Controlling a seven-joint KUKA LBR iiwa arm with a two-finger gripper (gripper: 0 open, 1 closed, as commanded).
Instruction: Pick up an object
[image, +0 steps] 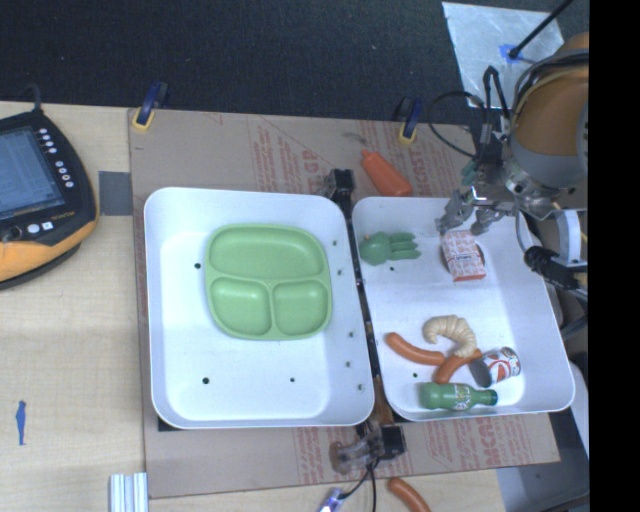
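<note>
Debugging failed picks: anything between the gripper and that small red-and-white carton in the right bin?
Nothing visible. The gripper hangs at the right bin's far edge, just above the carton. The nearest neighbour, the green toy, lies apart to the carton's left. The croissant and sausage lie nearer the camera.

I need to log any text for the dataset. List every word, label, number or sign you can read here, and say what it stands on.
Nothing here can be read for certain.
Cardboard sheet: faint red lettering, too blurred to read.
Small red-and-white carton: printing too small to read.
Red-and-white can: markings too small to read.
Green bottle: label too small to read.
Teach pendant: screen content and buttons too blurred to read.
</note>
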